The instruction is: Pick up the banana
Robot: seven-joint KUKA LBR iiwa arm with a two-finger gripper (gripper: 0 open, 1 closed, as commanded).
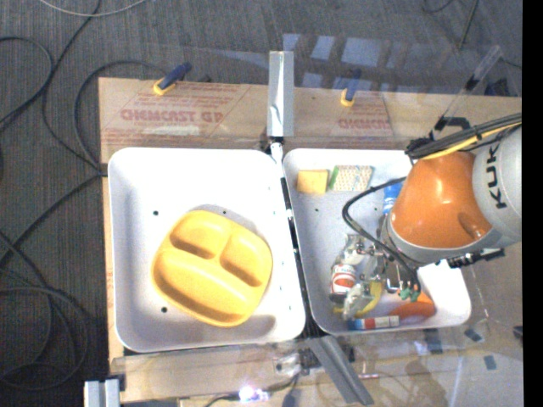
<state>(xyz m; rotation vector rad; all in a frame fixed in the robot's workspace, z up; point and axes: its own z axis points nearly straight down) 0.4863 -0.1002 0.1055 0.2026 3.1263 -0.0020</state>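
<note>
Starting at your left, the left bin [127,227] holds a yellow divided plate [212,267], lying well apart from anything that matters for this pick. Cross the rim to the right bin [299,253], where a yellow sponge [312,181] and a green sponge [351,177] sit side by side along the far wall. Nearer you in that bin is a tight cluster: a red-and-white can [343,280], a yellowish curved piece that I take to be the banana [363,297], though it is partly hidden and I would not swear to it, and just beside it an orange carrot-like thing [410,309] over a marker [377,321]. The jaws [366,265] are down among this cluster, right over the banana, with the arm [441,202] bulking above them. You cannot tell from this angle whether the jaws are released or clenched. As I judge it, the reach is made, but the grasp is unconfirmed and the lift remains; the banana appears to lie in the bin.
</note>
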